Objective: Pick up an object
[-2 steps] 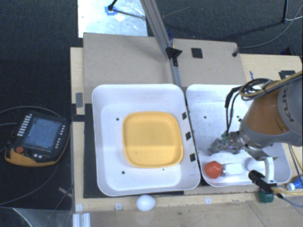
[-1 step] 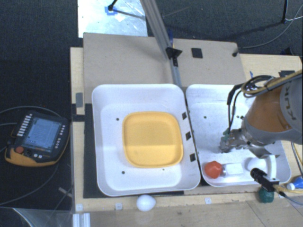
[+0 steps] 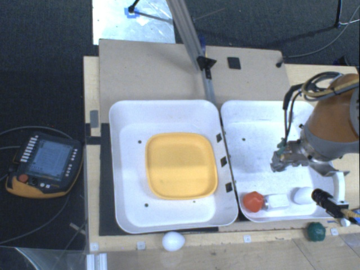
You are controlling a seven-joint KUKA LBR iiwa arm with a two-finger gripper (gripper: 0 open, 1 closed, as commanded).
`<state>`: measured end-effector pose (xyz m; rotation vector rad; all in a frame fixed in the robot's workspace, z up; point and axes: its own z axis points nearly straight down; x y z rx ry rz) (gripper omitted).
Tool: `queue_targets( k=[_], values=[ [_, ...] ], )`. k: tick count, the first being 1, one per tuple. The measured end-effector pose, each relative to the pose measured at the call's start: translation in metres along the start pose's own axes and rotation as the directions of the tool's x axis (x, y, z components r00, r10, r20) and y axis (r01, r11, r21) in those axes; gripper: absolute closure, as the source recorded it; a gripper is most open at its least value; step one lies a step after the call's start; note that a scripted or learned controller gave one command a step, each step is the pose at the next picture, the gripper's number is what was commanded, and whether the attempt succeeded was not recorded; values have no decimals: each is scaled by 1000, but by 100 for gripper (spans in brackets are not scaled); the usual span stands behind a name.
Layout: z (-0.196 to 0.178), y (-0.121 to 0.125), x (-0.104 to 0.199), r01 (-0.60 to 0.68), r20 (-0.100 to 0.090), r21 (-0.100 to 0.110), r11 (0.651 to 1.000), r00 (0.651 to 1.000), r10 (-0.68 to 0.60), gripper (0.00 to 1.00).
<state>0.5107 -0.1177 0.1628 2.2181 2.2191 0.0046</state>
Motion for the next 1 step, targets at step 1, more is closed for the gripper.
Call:
queue_targets(
  k=[1],
  values=[
    [-42, 3, 1, 1, 0, 0, 1000, 1000, -1, 100]
  ],
)
